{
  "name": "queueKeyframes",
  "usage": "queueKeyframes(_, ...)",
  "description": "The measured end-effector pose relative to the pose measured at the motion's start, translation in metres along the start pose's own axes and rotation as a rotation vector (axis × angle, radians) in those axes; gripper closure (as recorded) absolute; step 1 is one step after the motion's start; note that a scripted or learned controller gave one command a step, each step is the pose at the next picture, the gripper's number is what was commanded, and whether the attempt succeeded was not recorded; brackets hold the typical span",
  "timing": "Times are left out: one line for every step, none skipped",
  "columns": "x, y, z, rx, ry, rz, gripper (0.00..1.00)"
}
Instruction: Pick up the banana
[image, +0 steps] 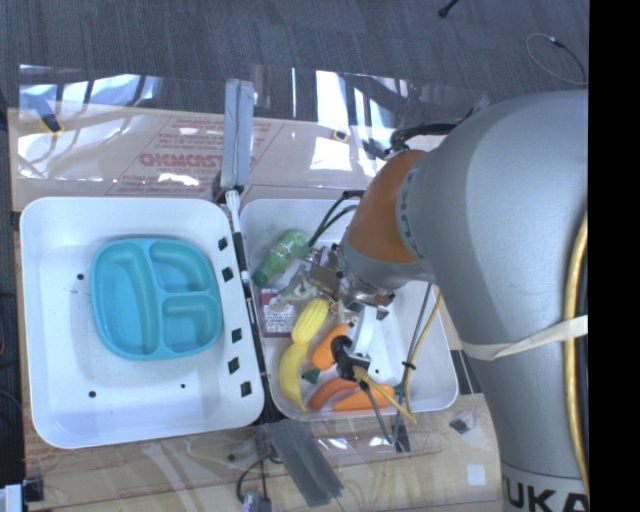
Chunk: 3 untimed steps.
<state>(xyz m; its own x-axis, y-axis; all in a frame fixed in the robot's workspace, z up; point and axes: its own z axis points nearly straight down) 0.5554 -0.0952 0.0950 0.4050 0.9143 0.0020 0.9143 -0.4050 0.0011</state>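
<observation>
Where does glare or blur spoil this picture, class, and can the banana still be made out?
In the camera view, bright glare streaks the clear sheet along the far side; the arm, close to the lens, looks soft and hides part of the right bin; the banana is evenly lit and distinct.

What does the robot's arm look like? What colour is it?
The arm is big, round and smooth, shiny grey all over. Near the wrist it wears a wide orange band. Thin black cables loop beside that band, a pale strap crosses the grey shell, and dark letters low down spell KUKA.
</observation>
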Motion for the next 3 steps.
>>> queueKeyframes(0.003, 0.0, -0.01, 0.001, 0.004, -0.006, 1.0)
queueKeyframes(0.056, 0.045, -0.097, 0.004, -0.003, -0.008, 1.0)
queueKeyframes(0.023, 0.068, -0.223, 0.003, -0.002, -0.05, 1.0)
